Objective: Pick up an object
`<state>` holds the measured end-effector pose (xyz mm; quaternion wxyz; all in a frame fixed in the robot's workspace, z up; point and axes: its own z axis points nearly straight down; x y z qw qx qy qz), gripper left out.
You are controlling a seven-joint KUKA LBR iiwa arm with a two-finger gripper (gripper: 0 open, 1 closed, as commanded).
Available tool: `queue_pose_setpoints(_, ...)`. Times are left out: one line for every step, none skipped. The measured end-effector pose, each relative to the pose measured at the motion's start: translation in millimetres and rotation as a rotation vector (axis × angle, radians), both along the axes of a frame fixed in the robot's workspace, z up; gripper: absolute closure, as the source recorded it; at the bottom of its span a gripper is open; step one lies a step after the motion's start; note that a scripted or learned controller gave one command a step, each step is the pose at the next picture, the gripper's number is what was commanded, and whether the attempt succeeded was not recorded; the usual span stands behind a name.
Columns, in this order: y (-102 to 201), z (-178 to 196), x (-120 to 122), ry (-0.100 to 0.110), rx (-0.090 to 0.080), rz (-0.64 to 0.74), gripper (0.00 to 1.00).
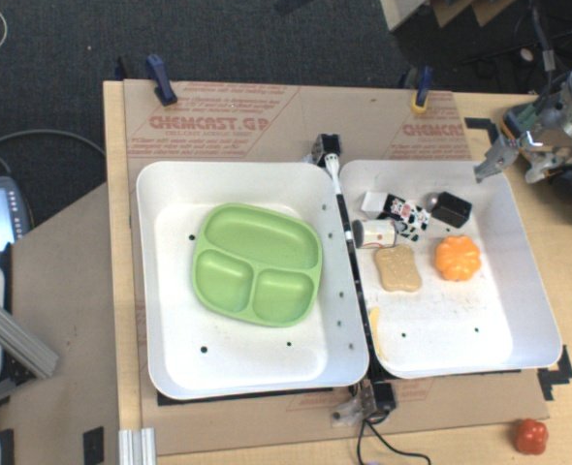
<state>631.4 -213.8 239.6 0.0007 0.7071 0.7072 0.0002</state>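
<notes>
Sitting in the left bin (160, 289), a shallow glossy white plastic tray with rounded corners, is a light green divided plate (258, 263): smooth, matte, rounded-rectangle, three compartments, one long on top and two smaller below, turned a bit off square to the bin walls. Bin floor around it bare white with a few small dark dots. Both bins rest on a brown cardboard sheet (218, 119) with red print, held at the far edge by a blue clamp (160, 78) and a yellow-blue clamp (422, 89).

Right bin (519, 289), same white plastic, holds the pickable clutter in its upper left part. White cylinder-like piece (372, 232) lies against the left wall; just beside it a black-and-white spotted toy (406, 215), cow-like pattern. Below those, a tan flat biscuit-shaped piece (398, 269), grainy surface, rounded edges. Right of it an orange pumpkin-shaped object (458, 258), ribbed and round. Small black boxy block (450, 208) above the pumpkin, near the spotted toy.

Gripper (492, 163) hangs at the bin's upper right corner, grey metal, well apart from the objects, gripping nothing; open or closed — cannot tell, too blurred.

Small red round object (530, 436) on the bench at lower right, outside the bins.
</notes>
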Motion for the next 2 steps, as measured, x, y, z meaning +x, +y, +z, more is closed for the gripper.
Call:
queue_pose_setpoints(16, -144, -54, 0.018, 0.007, -0.002, 0.00)
queue_pose_setpoints(14, -124, -47, -0.003, -0.001, 0.000, 1.00)
